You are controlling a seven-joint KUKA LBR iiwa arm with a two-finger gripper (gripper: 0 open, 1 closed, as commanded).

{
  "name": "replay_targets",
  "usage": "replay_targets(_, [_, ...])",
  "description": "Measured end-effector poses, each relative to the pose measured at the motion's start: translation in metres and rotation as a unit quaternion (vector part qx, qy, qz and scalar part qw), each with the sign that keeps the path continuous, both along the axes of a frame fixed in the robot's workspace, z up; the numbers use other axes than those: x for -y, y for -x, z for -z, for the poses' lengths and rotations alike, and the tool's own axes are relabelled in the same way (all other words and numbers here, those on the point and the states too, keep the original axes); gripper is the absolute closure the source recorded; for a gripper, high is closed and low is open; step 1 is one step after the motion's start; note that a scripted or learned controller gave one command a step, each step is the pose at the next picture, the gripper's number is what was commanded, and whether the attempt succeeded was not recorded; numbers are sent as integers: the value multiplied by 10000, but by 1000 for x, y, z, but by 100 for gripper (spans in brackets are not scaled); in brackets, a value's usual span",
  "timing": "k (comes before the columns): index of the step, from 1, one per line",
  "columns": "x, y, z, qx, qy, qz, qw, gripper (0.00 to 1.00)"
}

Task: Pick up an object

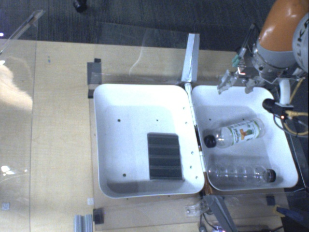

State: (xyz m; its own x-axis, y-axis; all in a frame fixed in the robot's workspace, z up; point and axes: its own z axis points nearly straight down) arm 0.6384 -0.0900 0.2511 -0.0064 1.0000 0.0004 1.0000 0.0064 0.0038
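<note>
My gripper (237, 85) hangs over the far edge of the right bin (285, 149), its fingers spread open with nothing between them. Below it in that bin lies a clear bottle (235, 134) on its side, with a green and orange label and a black cap pointing left. A second clear bottle (241, 175), without a label, lies along the bin's near wall with its black cap to the right. In the left bin (108, 129) rests a flat black ribbed block (164, 155).
A metal post (190, 57) rises behind the seam between the bins. Cables and the arm's orange band (282, 21) crowd the right side. A clear panel covers the bench at left.
</note>
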Motion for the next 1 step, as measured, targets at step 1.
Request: replay_targets(1, [0,40,156,12,0,95,10000,0])
